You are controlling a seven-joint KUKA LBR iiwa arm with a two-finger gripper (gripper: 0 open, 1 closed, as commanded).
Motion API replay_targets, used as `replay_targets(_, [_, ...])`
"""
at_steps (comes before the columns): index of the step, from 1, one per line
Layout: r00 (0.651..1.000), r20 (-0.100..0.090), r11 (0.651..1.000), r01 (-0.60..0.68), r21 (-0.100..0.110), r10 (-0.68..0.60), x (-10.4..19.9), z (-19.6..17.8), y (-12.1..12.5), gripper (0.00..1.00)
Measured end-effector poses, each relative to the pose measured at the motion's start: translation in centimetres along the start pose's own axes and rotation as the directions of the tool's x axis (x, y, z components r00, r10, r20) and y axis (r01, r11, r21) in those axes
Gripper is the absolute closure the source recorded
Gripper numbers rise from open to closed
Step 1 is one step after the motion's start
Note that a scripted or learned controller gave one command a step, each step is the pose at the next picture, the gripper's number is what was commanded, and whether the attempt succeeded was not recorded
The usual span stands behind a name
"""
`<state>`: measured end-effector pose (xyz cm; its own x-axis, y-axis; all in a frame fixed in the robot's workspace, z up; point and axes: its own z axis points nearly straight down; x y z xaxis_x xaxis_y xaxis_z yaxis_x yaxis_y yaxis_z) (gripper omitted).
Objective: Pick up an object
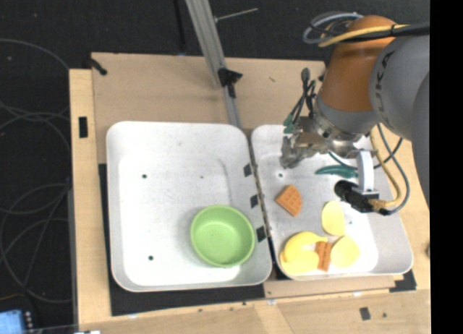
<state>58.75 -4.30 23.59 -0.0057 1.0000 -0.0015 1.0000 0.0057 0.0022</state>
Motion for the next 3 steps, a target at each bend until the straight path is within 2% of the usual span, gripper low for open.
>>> replay_targets(1, [1.000,-0.003,1.000,0.003,-0.001,-0.003,5.1,-1.2,2.7,1.00])
replay_targets(2, [1.000,-0.001,1.000,0.000,0.000,0.000,9.2,0.1,5.1,1.00])
replay_targets(3, [1.000,0.002,1.000,-0.002,0.002,0.002,8.9,0.0,5.1,0.00])
